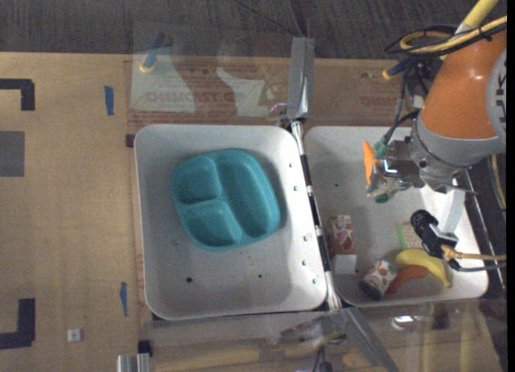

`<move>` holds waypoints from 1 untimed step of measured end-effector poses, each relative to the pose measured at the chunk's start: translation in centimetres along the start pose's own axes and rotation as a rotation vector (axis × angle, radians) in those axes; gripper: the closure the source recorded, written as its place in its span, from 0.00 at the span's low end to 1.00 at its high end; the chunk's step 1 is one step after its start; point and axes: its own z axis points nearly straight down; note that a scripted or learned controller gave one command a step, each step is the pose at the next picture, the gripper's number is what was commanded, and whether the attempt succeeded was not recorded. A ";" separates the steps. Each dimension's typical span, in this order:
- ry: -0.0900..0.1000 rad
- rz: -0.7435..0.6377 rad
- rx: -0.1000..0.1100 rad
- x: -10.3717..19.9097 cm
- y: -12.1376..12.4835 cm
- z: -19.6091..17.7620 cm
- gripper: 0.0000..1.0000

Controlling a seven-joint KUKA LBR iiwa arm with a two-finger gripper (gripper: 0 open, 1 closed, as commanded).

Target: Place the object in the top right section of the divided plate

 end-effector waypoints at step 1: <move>0.001 0.162 0.003 -4.2 3.0 9.6 1.00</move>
